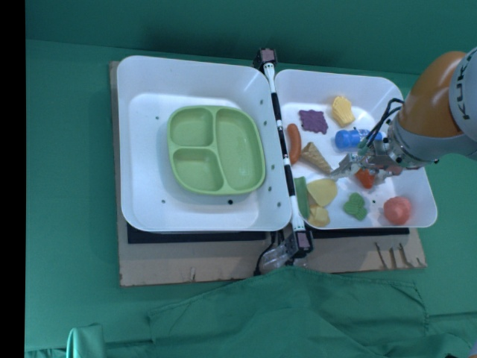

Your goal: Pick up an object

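Note:
Several toy foods lie in the right bin [417, 200]. Among them are a purple grape bunch [313, 121], a yellow piece [343, 110], a blue piece [346, 139], a red sausage [294, 142], a cone [316, 157], a yellow wedge [323, 192], a green broccoli [355, 206] and a red fruit [397, 209]. My gripper [364, 168] hangs low in the bin's middle right, just below the blue piece. A small orange-red piece [365, 178] sits right under it and is partly hidden. I cannot tell whether it is gripped.
The left bin [141, 110] holds a light green divided plate [216, 149]. A black-and-white bar [282, 140] runs between the two bins. Green cloth [298, 312] lies bunched in front of the bench. The arm's orange band [436, 88] hangs over the right bin's far right corner.

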Robot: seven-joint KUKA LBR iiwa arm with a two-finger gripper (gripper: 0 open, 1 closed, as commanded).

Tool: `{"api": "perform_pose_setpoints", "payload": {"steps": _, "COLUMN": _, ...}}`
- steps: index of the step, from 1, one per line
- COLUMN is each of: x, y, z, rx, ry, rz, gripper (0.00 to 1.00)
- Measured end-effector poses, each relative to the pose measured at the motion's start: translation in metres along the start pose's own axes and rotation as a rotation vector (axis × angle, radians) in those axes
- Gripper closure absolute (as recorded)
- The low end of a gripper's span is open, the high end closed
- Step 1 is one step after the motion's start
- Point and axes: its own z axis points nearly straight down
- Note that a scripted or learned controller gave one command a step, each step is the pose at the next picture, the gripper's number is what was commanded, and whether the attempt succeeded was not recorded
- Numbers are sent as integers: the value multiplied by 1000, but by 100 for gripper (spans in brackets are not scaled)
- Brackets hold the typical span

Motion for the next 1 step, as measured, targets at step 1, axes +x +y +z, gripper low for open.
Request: {"api": "perform_pose_setpoints", "payload": {"steps": 1, "x": -1, "y": 2, "z": -13, "rx": -9, "ry": 0, "rz": 4, "gripper": 100}}
